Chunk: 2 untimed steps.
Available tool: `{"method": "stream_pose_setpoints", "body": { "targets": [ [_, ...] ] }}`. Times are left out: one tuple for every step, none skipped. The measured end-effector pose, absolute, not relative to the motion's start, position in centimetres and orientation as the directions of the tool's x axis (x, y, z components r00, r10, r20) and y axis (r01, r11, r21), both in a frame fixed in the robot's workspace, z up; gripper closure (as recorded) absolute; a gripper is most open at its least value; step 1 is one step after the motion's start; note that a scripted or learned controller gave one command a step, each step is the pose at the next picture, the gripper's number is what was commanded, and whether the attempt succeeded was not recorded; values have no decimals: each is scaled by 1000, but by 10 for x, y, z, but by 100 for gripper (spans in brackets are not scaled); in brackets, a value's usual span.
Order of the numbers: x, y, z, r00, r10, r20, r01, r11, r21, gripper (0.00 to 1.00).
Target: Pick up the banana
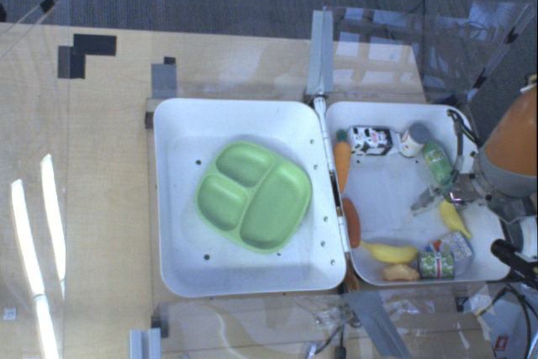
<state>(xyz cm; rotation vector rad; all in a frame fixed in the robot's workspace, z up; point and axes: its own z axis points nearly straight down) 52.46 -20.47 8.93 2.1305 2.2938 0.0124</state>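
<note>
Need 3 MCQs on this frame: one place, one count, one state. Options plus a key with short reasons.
1. Where is the orange tapered carrot?
A. in the left white bin
B. along the right white bin's left wall
C. on the bench outside

2. How many compartments does the green plastic divided plate have?
A. two
B. three
C. five

3. How is the yellow curved banana placed?
A. lying flat on the bin floor
B. standing upright
C. resting on the plate

Key: B, the carrot hugs the divider side; B, two small sections and one large; A, the banana lies flat near the front wall.
</note>
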Motion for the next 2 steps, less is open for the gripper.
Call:
{"method": "stream_pose_setpoints", "body": {
  "targets": [
    [527, -204, 101, -75, 997, -3, 997, 75, 17, 100],
    [533, -194, 174, -98, 995, -3, 995, 98, 8, 100]
  ]
}}
